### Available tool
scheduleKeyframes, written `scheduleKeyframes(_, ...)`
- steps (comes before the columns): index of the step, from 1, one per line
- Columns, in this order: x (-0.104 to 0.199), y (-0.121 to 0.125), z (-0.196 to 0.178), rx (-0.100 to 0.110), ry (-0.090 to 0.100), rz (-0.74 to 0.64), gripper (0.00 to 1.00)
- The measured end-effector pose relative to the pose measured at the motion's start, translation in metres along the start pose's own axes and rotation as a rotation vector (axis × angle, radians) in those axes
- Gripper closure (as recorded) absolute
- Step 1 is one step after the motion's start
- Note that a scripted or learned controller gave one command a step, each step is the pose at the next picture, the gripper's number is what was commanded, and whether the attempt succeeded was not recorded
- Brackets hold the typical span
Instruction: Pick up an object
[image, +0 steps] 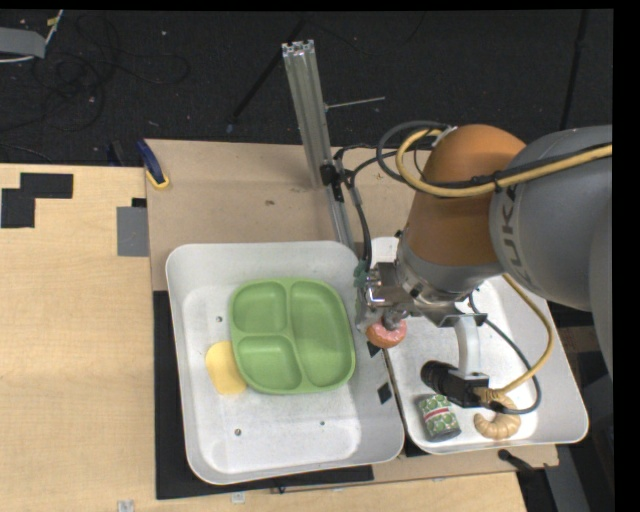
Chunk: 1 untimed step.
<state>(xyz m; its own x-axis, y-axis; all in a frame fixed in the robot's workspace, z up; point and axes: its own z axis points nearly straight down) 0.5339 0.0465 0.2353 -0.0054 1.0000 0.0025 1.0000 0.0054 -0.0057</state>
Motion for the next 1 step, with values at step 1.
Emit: scheduleKeyframes(1, 0.0527, -0.014, 0.0138, 0.001, -0.001, 0.0, 1.0)
